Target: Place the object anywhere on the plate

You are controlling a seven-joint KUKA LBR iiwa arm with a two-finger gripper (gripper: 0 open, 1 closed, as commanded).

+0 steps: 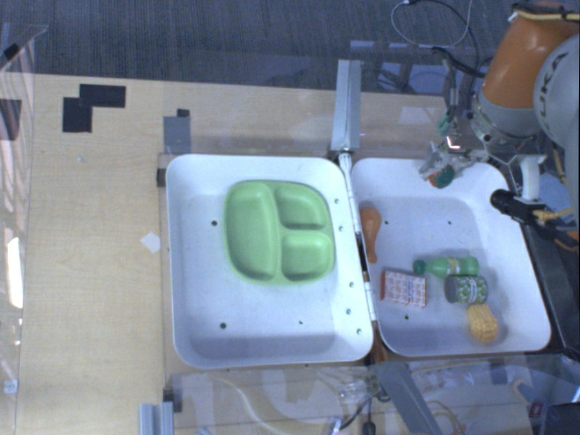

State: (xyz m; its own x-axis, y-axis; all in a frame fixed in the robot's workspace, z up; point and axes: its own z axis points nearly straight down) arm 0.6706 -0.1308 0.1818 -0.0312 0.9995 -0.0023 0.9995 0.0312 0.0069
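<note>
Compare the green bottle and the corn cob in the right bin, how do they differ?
The green bottle is green with a yellowish middle; the corn cob is yellow all over. The bottle lies crosswise in the right bin, while the cob lies angled toward the near corner. The bottle looks longer and slimmer, the cob shorter and stubbier. Both lie on their sides near the dark green can.

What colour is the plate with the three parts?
Light green: the plate shows clearly in the camera view.
</note>
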